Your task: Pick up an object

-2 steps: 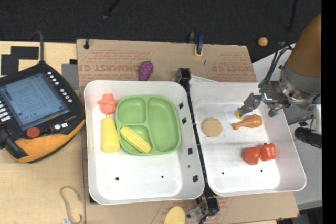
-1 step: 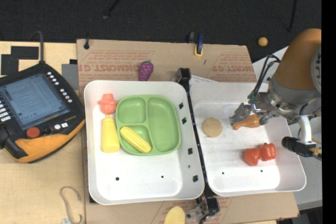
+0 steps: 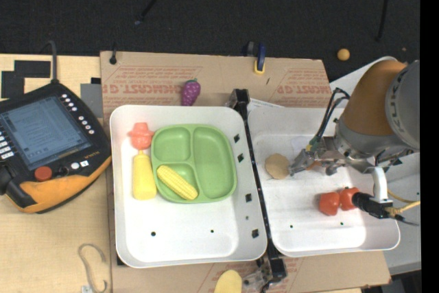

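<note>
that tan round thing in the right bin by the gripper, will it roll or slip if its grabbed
The tan round piece looks smooth and rounded, so it may slip from a two-finger pinch. It seems to lie low in the right bin, so it probably slides rather than rolls. The gripper sits right beside it.

Grey arm with a broad orange band; thin black cables run to its metal wrist.
</note>
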Robot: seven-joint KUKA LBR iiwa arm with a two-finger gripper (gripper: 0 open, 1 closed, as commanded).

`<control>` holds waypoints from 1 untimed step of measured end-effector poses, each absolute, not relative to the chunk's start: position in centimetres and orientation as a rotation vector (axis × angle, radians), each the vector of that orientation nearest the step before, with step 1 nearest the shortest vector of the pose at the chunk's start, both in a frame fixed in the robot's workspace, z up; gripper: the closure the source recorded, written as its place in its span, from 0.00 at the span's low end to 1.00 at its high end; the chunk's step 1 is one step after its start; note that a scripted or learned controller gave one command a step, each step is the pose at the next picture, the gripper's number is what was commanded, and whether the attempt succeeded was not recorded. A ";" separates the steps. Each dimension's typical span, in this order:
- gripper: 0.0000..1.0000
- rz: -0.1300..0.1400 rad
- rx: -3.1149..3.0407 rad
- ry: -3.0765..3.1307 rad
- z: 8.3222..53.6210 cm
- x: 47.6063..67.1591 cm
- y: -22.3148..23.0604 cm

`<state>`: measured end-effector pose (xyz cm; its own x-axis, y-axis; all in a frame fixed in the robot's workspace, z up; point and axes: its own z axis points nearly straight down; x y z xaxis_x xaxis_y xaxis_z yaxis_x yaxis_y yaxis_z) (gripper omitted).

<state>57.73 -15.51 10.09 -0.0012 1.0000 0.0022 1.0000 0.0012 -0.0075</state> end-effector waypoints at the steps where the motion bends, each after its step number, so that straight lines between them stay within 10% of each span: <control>1: 0.00 0.003 -2.221 -2.216 8.6 57.7 -15.4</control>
<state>57.68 -15.39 8.65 0.0021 1.0000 0.0018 1.0000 -0.0021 -0.0045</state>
